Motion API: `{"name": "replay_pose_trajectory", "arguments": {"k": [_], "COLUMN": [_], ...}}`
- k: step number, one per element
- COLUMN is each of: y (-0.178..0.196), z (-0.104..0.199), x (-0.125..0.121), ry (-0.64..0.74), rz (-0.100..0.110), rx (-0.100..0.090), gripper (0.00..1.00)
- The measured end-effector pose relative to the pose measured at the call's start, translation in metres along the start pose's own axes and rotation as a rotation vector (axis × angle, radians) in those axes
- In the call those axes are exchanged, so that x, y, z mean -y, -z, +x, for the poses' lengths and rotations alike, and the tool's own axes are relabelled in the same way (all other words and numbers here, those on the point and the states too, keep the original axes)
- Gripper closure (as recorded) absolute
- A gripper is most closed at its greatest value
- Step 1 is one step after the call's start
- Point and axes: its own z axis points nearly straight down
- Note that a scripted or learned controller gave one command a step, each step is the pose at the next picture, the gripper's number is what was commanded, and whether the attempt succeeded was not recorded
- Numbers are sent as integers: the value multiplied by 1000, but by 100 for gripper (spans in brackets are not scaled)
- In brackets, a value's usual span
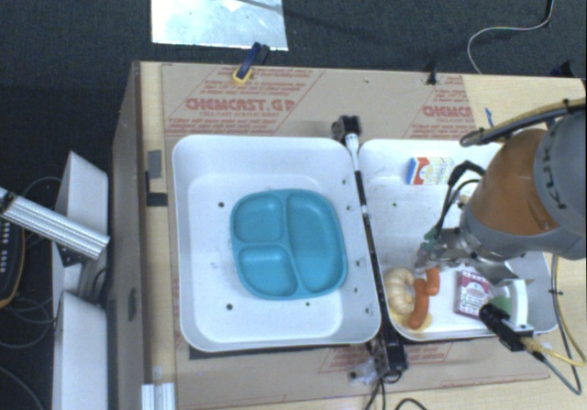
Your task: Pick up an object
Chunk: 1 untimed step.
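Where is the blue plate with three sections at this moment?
The blue plate lies flat in the middle of the left bin in the camera view, apart from the arm and the food items in the right bin.

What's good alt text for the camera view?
A grey and orange arm reaches from the right into the right white bin, its gripper low over a small orange item beside a pale round one. The left white bin holds a blue divided plate.
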Motion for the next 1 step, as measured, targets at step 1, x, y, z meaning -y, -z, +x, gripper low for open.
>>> {"name": "replay_pose_trajectory", "arguments": {"k": [1], "y": [129], "z": [45], "x": [-29], "ry": [1], "rz": [0], "rx": [1], "gripper": [100]}}
